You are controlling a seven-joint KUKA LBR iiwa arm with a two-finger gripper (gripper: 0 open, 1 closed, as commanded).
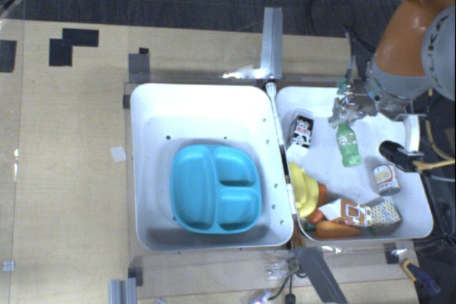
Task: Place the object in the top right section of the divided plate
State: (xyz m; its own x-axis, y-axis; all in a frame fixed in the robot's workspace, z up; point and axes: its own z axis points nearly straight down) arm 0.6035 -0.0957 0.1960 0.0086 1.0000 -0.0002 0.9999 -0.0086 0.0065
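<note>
**Reaching for a slick little bottle**

Hovering at the upper right of the frame, the gripper (347,108) sits just above the green bottle (348,143) in the right bin (320,100); whether its fingers are spread or closed on anything, I cannot tell. That bottle looks light, rigid and slippery, likely to roll, so I'd pinch it across the middle. Left of centre, the blue divided plate (215,187) waits in the left bin (149,153).

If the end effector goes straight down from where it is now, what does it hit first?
Most likely the green bottle, which lies right under the end effector in the right bin. How high it hangs above the bottle is unclear from this slanted view.
</note>
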